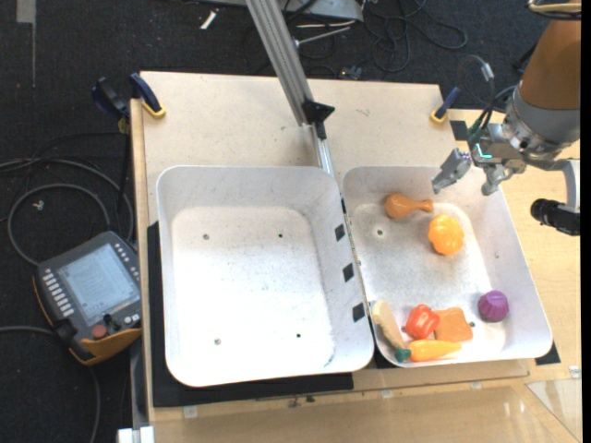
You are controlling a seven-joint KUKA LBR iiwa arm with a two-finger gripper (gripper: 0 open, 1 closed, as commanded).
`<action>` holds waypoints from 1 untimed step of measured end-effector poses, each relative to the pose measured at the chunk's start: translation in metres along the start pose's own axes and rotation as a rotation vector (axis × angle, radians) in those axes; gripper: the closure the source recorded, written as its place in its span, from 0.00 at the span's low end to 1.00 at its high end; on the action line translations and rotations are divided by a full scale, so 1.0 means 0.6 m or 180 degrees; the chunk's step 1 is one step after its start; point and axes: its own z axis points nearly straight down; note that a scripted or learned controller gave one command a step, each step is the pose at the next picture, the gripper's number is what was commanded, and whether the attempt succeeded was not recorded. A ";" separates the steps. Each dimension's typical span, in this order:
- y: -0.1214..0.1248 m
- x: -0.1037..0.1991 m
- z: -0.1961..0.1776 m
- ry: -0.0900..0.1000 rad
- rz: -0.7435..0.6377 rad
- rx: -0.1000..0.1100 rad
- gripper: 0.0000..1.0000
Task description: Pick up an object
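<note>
Inside the right bin, the things to be picked sit in two loose groups, which suits a programmed grasp from above. Near the far wall lies a brown drumstick-shaped toy, and just beside it, toward the near side, a yellow pepper; both have bare floor around them, so either looks an easy first target. Along the near wall the rest crowd together: a red pepper touching an orange block, a carrot below them against the rim, a pale wedge at the near-left corner, and a purple ball a little apart on the right. That crowding would probably make a clean grasp harder there. The gripper hangs over the far edge of this bin, above and to the right of the drumstick, its fingers spread wide with nothing between them, so no object is held yet; the pose reads as an approach or hover before descent. The left bin is bare white, likely the drop side. Both bins rest on the table, with a slanted metal rail crossing above it. A teach pendant lies on the floor to the left; its screen is too small to read, and no brand or label is legible anywhere.
</note>
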 end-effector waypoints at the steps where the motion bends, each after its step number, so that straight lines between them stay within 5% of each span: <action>1: 0.001 0.000 -0.003 -0.0003 -0.0003 -0.0008 0.00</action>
